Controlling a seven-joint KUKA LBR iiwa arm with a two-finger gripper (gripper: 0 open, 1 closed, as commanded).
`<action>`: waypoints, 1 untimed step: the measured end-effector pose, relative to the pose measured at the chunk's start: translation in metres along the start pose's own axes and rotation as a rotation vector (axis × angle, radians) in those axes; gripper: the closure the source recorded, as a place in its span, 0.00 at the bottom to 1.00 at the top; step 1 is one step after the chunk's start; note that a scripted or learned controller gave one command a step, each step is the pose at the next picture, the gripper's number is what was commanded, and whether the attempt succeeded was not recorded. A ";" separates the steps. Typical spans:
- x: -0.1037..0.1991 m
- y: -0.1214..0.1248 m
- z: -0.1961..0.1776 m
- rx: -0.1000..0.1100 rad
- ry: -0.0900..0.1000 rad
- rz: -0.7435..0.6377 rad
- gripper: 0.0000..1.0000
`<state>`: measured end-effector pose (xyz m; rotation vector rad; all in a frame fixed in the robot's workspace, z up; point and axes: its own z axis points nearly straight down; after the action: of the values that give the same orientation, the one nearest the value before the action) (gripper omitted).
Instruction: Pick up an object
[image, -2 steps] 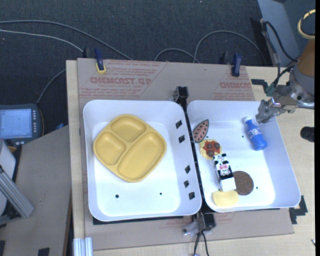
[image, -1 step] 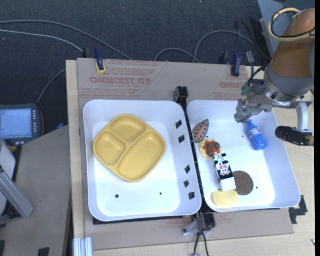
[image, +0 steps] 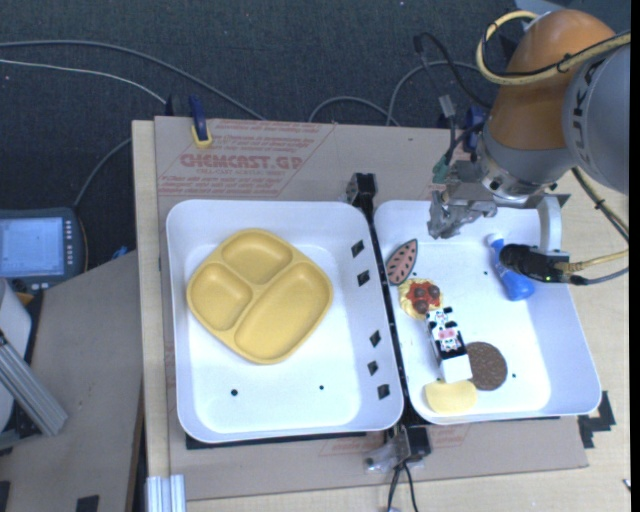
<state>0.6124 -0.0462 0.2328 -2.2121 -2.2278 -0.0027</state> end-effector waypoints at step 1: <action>0.054 0.012 -0.009 -0.003 0.000 0.000 1.00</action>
<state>0.6239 0.0076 0.2416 -2.2134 -2.2292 -0.0060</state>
